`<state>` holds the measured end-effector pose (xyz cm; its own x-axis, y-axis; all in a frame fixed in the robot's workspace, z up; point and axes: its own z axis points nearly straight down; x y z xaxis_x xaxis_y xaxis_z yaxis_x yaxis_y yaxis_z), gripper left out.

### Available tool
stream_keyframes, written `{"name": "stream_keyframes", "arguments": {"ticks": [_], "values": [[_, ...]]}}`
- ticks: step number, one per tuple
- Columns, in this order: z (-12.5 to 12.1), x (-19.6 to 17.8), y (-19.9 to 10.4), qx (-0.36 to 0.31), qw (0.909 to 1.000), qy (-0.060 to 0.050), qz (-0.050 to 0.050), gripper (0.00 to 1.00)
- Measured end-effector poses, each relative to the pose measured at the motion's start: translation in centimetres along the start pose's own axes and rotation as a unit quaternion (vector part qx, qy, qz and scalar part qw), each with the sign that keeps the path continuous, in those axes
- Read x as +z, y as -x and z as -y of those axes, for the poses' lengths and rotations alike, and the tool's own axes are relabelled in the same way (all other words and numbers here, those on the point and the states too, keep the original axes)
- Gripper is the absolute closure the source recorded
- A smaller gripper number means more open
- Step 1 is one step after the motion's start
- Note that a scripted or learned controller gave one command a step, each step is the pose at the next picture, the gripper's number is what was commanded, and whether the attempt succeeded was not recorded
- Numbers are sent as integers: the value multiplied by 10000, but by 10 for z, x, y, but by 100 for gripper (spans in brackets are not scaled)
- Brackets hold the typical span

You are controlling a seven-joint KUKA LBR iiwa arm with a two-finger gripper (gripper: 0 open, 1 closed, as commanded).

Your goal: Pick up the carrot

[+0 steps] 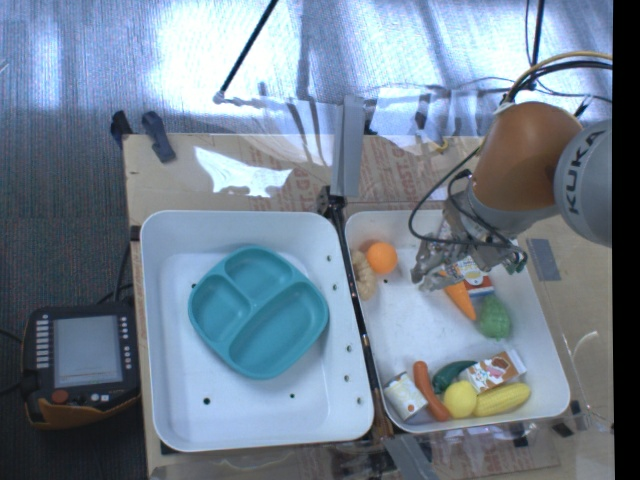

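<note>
The carrot point(461, 299) is a short orange wedge lying in the right bin point(400, 328), near its upper right part. My gripper point(466, 268) hangs just above the carrot's top end, under the orange wrist band. Its fingers look spread apart, one grey finger point(426, 268) to the left and one to the right. A small red and white packet point(472, 277) lies between them, touching the carrot's top. The carrot itself rests on the bin floor and is not between the fingers.
In the right bin are an orange ball point(381, 258), a beige lump point(362, 274), a green vegetable point(493, 318), a juice carton point(492, 371), corn point(503, 400), a lemon point(460, 399), a thin orange-red stick point(432, 390) and a can point(405, 395). A teal divided plate point(258, 310) lies in the left bin.
</note>
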<state>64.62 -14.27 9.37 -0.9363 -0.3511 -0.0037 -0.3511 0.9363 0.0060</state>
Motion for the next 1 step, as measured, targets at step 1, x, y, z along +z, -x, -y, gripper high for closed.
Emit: {"name": "stream_keyframes", "arguments": {"ticks": [1], "values": [[-15, 9, -70, -891, 9960, -5, -28, 100]]}}
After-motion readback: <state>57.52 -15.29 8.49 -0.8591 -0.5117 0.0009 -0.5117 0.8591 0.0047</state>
